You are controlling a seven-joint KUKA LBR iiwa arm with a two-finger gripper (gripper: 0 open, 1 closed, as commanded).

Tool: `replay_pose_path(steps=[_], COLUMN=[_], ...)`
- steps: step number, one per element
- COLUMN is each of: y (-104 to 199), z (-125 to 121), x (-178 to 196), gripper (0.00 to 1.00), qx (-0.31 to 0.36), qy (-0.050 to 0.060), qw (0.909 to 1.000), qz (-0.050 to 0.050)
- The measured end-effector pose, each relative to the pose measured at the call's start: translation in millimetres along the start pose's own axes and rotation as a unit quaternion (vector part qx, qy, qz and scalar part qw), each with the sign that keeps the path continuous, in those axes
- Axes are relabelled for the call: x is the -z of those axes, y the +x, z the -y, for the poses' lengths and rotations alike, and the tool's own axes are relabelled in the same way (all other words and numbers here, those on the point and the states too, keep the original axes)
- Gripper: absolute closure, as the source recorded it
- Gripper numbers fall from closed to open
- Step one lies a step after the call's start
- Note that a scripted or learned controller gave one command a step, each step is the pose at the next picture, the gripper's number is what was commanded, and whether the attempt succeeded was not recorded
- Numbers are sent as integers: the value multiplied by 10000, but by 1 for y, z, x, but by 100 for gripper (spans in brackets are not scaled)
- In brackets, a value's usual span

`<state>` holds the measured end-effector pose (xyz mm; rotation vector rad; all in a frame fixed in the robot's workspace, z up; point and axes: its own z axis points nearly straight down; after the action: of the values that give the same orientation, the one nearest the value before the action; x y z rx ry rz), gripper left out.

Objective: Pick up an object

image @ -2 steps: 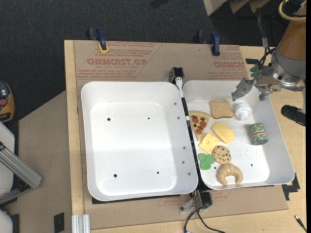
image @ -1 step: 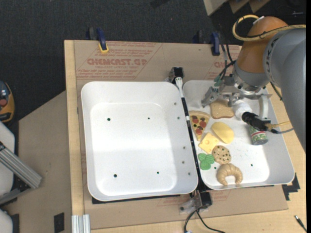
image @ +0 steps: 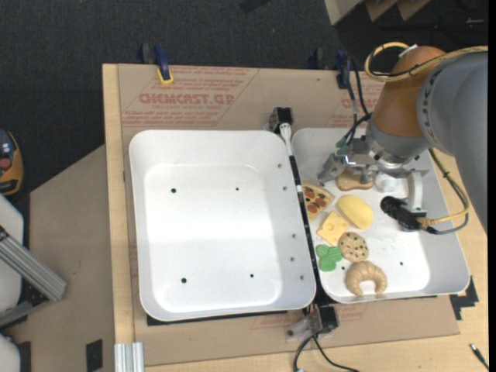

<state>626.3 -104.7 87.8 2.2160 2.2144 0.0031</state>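
Brown cardboard (image: 194, 99) printed with red lettering covers the bench under two shallow white plastic bins. At the far end of the right bin (image: 442, 273) the metal two-finger gripper (image: 346, 163) hangs low beside a tan bread-shaped toy (image: 355, 181); whether its fingers are spread or pressed together I cannot tell, and nothing shows between them. Nearer the camera in that bin lie a small pizza-slice toy (image: 315, 198), a smooth yellow lemon-shaped toy (image: 355, 210), a yellow cheese wedge (image: 334, 228), a round chocolate-chip cookie (image: 353, 246), a green leafy piece (image: 328, 258) and a tan croissant (image: 366, 277). Above the gripper rises the grey arm with its orange band (image: 399, 103). Beside it sits the left bin (image: 151, 149).
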Motion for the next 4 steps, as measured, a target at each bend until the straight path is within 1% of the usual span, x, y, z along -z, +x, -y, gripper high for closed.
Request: replay_pose_path(steps=[1,2,3,4], y=[13,-63,10,-64], z=[-43,31,73,109], x=[-1,0,1,50], gripper=[0,0,0,0], qx=[15,-28,8,-34], qy=[0,28,-3,16], qw=[10000,10000,10000,10000], qz=[-10,-18,2,9])
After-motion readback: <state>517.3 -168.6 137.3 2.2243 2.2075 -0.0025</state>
